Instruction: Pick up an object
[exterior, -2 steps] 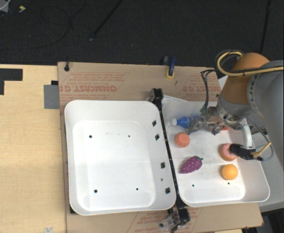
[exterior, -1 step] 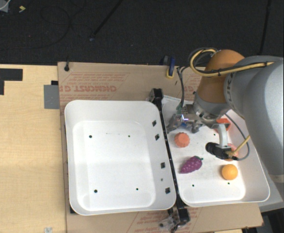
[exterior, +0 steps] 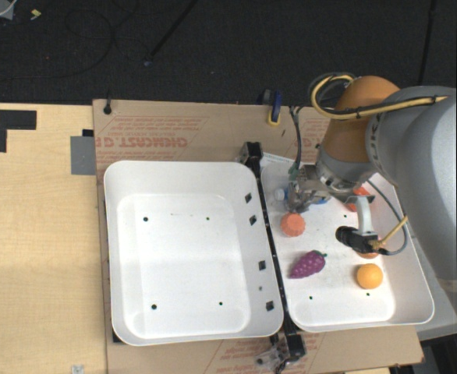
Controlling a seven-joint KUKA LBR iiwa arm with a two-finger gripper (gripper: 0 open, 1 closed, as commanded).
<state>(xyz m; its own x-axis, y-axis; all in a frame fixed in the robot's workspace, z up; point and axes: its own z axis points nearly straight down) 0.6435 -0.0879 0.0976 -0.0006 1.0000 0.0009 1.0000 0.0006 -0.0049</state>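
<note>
The hand point(exterior: 299, 201) hangs low in the right bin point(exterior: 416, 306), just above the peach ball point(exterior: 293, 224); whether it is apart or together, I cannot tell. Grapes point(exterior: 308, 264) and an orange point(exterior: 369, 276) lie nearby. Mirrored red print on the cardboard point(exterior: 147, 141) is unreadable.

Arm point(exterior: 423, 154) seen as thick rounded grey casing, smooth and matte. Orange band point(exterior: 361, 107) wrapped around it above wrist, domed in shape. Yellow and black cables point(exterior: 330, 92) looped beside band. Wrist section below band made of darker grey metal. Gripper point(exterior: 300, 199) built from small metal parts with bluish tint. Black cable point(exterior: 297, 135) run along wrist side. Black fitting point(exterior: 355, 238) attached by thin yellowish wire point(exterior: 396, 231).
</note>
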